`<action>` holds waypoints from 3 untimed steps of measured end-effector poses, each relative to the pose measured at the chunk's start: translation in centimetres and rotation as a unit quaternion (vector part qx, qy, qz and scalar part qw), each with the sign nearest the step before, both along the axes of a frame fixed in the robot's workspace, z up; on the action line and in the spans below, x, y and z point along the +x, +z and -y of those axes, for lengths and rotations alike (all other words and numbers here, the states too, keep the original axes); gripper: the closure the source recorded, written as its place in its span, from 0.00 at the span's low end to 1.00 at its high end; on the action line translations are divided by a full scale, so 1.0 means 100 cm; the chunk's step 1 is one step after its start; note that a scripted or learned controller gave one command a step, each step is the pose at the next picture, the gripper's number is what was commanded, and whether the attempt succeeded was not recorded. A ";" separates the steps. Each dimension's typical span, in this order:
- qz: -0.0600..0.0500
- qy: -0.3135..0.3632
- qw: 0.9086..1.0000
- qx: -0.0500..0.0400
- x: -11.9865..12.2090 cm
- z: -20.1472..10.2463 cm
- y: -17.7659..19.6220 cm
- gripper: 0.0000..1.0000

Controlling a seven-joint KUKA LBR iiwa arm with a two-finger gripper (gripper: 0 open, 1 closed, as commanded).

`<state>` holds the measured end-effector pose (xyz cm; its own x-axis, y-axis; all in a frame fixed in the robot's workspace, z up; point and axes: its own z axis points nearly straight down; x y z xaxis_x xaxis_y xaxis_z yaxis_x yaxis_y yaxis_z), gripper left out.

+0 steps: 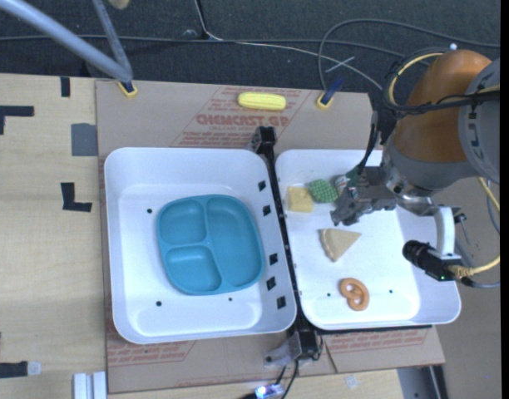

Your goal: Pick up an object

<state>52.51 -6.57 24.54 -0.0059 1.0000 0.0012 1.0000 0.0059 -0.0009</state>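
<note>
The objects to pick lay in the right bin (437,306). A pale wedge of cheese (338,242) lay near the middle of this bin, and the gripper (348,209) hung just above its far side, dark and blurred. Whether the fingers were wide or narrow, I cannot tell, and nothing was seen between them. A green piece (323,190) lay just left of the gripper, and a small yellow block (299,199) lay next to it, close to the wall between the two bins. A pretzel (353,293) lay apart from these, toward the near edge of the bin.

The left bin (126,223) held a blue divided plate (210,243) in its middle. Both bins stood on a sheet of cardboard (171,115) on the table (38,239). On the cardboard, beyond the far rim of the bins, lay a yellow corn cob (261,100). The grey arm with the orange band (442,106) reached in from the right, with cables hanging around it.
</note>
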 end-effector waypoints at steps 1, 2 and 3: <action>0.000 -0.001 1.000 -0.001 0.016 -0.039 -0.005 1.00; -0.001 0.000 1.000 -0.001 0.037 -0.088 -0.021 1.00; 0.000 0.000 1.000 -0.001 0.053 -0.139 -0.032 1.00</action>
